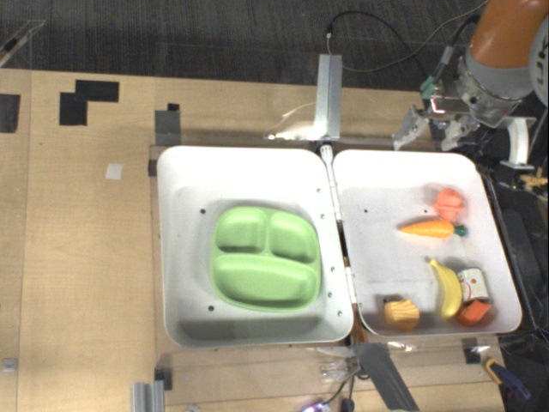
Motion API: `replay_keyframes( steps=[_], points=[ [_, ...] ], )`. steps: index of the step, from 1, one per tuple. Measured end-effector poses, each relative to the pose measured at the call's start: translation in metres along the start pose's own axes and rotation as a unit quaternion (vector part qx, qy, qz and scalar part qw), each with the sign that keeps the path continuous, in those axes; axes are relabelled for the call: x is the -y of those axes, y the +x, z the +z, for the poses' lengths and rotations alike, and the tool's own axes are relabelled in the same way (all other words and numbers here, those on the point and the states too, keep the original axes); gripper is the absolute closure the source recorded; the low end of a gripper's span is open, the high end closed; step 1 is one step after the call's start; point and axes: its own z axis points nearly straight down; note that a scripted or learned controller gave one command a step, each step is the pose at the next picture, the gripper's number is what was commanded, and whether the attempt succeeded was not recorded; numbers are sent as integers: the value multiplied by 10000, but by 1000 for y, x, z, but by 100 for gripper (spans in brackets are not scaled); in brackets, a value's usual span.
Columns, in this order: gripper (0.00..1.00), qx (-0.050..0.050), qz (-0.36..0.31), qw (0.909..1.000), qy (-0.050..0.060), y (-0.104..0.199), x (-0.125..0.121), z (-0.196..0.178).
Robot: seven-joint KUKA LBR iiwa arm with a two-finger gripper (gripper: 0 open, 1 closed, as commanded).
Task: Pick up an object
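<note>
The right bin holds several toy foods: a pink-orange lumpy piece, an orange carrot, a yellow banana, a small white and red item beside the banana, and a yellow-brown block near the front wall. My gripper hangs above the far rim of the right bin, at the upper right of the view, apart from all the objects. I see nothing between its fingers.
The left bin contains a green divided plate. A metal post stands behind the seam between the bins. Cables run along the back at the upper right. Black marks lie on the bench at left.
</note>
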Motion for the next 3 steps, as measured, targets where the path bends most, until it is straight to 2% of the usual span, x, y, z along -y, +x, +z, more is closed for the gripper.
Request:
replay_keyframes(
  steps=[1, 2, 3],
  points=[
    [0, 1, 1012, 9949, 10, -21, 82, 108],
    [0, 20, 650, 9978, -117, -80, 75, 169],
    [0, 28, 24, 9999, -111, -103, 80, 179]
  ],
)
